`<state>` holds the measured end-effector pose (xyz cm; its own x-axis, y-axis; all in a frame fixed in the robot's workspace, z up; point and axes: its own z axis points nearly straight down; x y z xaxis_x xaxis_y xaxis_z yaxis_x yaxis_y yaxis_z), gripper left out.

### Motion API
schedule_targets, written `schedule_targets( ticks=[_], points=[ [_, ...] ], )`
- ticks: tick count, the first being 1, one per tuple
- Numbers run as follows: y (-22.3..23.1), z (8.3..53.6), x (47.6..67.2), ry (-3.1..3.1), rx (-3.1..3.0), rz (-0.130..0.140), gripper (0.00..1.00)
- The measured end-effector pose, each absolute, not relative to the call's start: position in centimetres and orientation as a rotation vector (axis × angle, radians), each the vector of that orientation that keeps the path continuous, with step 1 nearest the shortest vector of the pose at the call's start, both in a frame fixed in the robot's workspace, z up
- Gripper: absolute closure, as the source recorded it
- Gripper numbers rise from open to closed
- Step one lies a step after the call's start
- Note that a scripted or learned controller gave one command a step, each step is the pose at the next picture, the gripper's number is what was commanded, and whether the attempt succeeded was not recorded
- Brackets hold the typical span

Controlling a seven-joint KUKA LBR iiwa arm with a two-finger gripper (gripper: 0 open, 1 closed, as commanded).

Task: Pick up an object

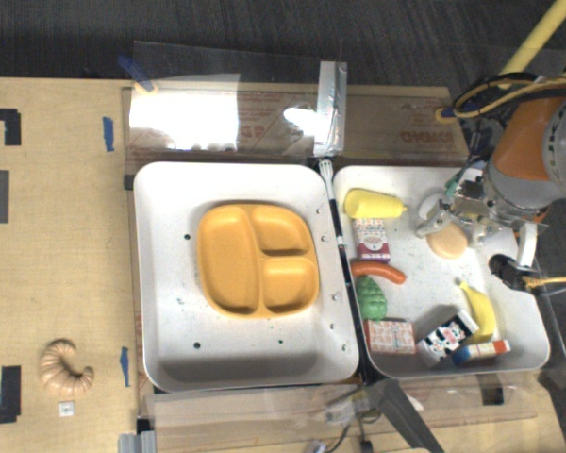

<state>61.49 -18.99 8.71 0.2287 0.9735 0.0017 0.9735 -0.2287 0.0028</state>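
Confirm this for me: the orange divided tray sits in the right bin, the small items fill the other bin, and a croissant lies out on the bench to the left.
One thing is wrong: the orange divided tray sits in the left bin, not the right. The camera view shows it. The small items fill the other bin, and the croissant lies out on the bench to the left.

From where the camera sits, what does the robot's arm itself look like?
The arm is a thick rounded limb, grey with a broad orange band above the wrist. Black and yellow cables loop near it. At its tip sits the end effector, a small cluster of pale metallic parts with thin silvery pieces sticking out. A black block with a white piece above it juts off beside the wrist.
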Motion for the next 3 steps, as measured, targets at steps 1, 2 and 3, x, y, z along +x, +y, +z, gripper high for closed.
schedule_targets(
  ticks=[1, 2, 3],
  points=[
    [-19.0, 9.7, 61.5, 1.950, 2.461, 0.004, 1.00],
    [-19.4, 8.7, 58.3, 2.145, 2.293, 0.003, 1.00],
    [-10.8, 25.1, 56.8, 2.089, 2.335, 0.015, 1.00]
  ],
)
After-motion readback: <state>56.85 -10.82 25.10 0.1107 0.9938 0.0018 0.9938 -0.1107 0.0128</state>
